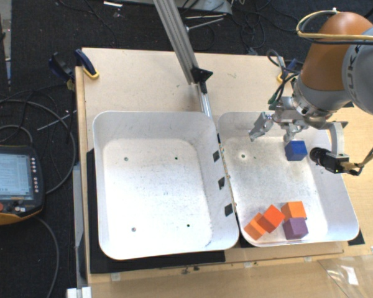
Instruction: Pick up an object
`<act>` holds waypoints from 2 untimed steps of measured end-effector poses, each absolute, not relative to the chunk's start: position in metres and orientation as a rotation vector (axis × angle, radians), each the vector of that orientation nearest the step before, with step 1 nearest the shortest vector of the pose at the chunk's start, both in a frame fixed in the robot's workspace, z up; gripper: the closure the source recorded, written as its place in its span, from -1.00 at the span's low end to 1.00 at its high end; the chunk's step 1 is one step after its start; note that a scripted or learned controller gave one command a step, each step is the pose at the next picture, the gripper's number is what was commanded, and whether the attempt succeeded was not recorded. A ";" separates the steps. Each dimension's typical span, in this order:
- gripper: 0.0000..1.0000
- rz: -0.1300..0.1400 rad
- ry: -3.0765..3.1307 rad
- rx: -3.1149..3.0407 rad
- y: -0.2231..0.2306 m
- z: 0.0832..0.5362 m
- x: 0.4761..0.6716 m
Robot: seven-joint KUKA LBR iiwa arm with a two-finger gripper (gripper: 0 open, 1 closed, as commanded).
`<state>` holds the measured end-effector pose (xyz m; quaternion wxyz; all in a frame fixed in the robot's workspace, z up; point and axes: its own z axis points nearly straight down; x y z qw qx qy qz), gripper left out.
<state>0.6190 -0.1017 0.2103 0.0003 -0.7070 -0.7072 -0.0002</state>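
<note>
The arm's two-finger gripper [278, 129] hangs spread wide over the far edge of the right shallow white bin [336, 194]; a small blue cube [296, 150] sits just beside it, ungrasped.

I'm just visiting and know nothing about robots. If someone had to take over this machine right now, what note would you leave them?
Gripper: hanging over the far end of the right bin; whether its fingers are open or shut can't be made out.
Blue block: right below the gripper; not clear whether it is held or just lying in the bin.
Two orange blocks and a purple block: clustered at the near end of the right bin.
Left bin: beside it.
Done: no confirmed pickup.
Left: grasp one block and lift it.
</note>
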 end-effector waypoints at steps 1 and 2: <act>-1.00 0.009 -2.214 -2.220 -0.127 0.098 0.602; -1.00 -0.009 -2.232 -2.219 -0.083 0.200 0.579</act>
